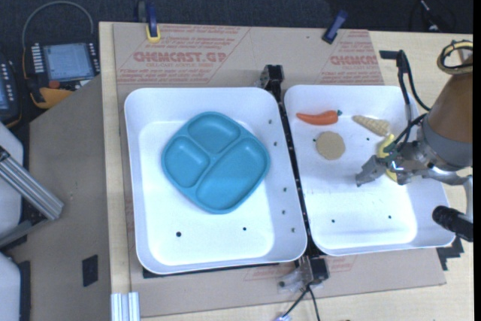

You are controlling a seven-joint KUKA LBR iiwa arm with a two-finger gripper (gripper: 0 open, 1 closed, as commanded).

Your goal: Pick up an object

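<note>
1. Over the right bin [361, 233], the gripper [370, 175] is seen; jaw state cannot be told.
2. Tan disc [329, 145] lies just up-left of it, apart, ungrasped.

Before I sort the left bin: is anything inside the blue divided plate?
The blue divided plate in the left bin shows three bare compartments, nothing in them. Whatever lies beneath the plate is covered.

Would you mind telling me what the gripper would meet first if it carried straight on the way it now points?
The gripper points left and a little downward, toward bare floor of the right bin, passing below the tan disc. Its height is unclear.
</note>
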